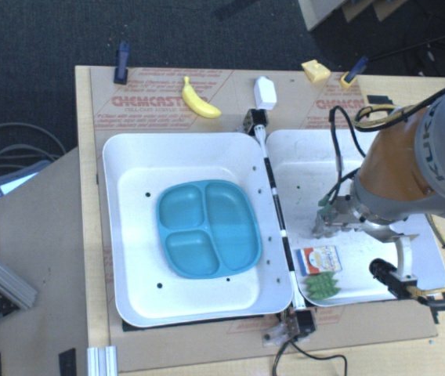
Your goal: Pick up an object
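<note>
Gripper [326, 219]: it is low inside the right bin, near the middle of the floor. The metal end is small and partly in shadow of the wrist. I cannot tell how it stands or whether something is in it.
Arm [407, 167]: grey body with an orange band, it comes in from the right side and covers a large part of the right bin. Its upper part is cut off by the frame edge.
Cables [346, 131]: black loops go from the arm over the back of the right bin.
Right bin [301, 155]: white and shallow; its right half is mostly hidden under the arm.
Small card box [318, 259]: a flat white box with red and blue print, it lies on the bin floor just in front of the gripper, apart from it. The print is too small to read.
Green object [323, 286]: a small leafy green thing, just beside the box, at the front wall of the bin. Its exact kind is hard to make out.
Left bin [128, 210]: white, touching the right bin along the middle.
Blue plate [207, 227]: a divided plate with three sections, it lies flat in the centre of the left bin.
Banana [197, 100]: yellow, on the bench behind the left bin.
Yellow block [315, 70]: on the bench behind the right bin.
</note>
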Motion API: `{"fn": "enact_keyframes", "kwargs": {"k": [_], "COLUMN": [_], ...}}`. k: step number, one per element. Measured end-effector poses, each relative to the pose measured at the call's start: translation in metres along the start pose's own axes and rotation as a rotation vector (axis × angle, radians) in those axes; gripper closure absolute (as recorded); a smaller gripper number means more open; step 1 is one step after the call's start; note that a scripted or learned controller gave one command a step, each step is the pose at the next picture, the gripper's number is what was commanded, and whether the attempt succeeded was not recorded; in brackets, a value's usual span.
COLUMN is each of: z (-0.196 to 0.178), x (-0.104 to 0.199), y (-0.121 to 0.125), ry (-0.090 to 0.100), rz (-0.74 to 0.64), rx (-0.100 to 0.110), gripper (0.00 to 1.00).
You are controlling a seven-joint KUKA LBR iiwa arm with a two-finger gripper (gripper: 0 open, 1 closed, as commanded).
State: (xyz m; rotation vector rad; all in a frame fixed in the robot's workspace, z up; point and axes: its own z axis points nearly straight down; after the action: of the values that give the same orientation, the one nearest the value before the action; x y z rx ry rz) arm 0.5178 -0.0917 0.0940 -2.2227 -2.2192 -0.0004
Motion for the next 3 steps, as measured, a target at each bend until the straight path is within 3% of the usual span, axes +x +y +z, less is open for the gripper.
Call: {"fn": "enact_keyframes", "kwargs": {"k": [1, 2, 3], "z": [0.000, 0.009, -0.063], "x": [0.000, -0.033, -0.077], "y": [0.000, 0.063, 0.115], "ry": [0.000, -0.001, -0.003], "rz": [0.000, -0.001, -0.002], "rx": [0.000, -0.001, -0.004], "gripper": [0.00, 0.00, 0.00]}}
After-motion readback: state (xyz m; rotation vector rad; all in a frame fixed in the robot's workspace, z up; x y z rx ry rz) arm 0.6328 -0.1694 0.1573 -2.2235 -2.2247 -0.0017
